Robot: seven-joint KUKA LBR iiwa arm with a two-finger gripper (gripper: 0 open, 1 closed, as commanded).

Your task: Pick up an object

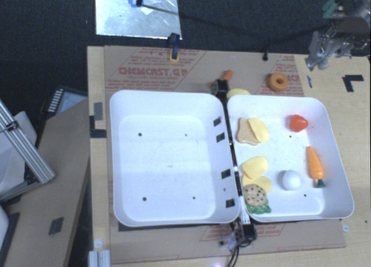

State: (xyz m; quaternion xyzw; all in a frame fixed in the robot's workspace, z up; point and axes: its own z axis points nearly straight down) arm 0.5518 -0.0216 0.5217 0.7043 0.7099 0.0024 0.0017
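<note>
The right bin (333,144) holds several toy foods: a bread slice with a yellow piece (252,131), a red tomato (298,122), an orange carrot (315,164), a white ball (290,180), a yellow chip (255,167) and a cookie on a green leaf (254,194). My gripper (322,50) hangs at the far right, up above the bench and beyond the right bin's back corner, well apart from all of them. Nothing shows under it.
The left bin (168,155) lies beside the right one, joined by black clips along the divider. A brown donut (278,81), a yellow piece (237,93) and a small orange-tipped item (226,76) lie on the cardboard behind the bins. A shiny sheet (136,4) lies farther back.
</note>
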